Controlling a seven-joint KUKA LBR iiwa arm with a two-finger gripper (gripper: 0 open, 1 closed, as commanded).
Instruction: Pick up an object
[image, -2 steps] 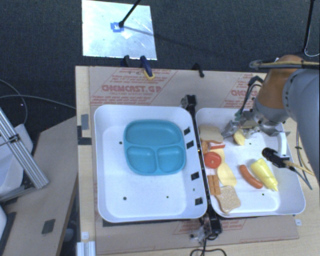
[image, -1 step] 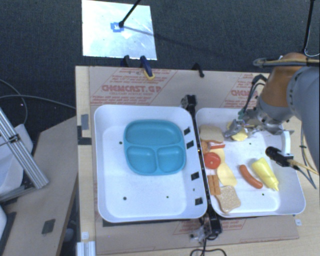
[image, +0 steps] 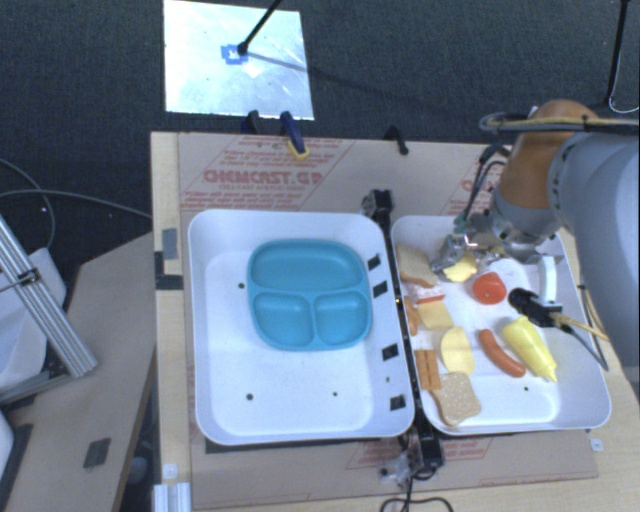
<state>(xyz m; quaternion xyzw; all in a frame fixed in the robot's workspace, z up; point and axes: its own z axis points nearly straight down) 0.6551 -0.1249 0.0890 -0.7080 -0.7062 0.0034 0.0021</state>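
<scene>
The cardboard-covered bench (image: 262, 172) is carrying two shallow white plastic bins side by side. The left white bin (image: 225, 400) is holding a light blue three-compartment plastic tray (image: 308, 293) near its middle. The right white bin (image: 585, 395) is holding the play food. The grey arm with its orange band (image: 545, 150) is reaching in from the far right, and its pincer (image: 455, 250) is hanging low over the far left part of the right bin, just above a pale yellow rounded piece (image: 461, 269); whether it is released or clenched I cannot tell. Just right of that piece a red tomato-like ball (image: 489, 288) is lying. Nearer, a yellow corn-shaped piece (image: 531, 347) is sitting beside a red sausage (image: 500, 352), with a brown bread slice (image: 458, 397) at the near left corner.
</scene>
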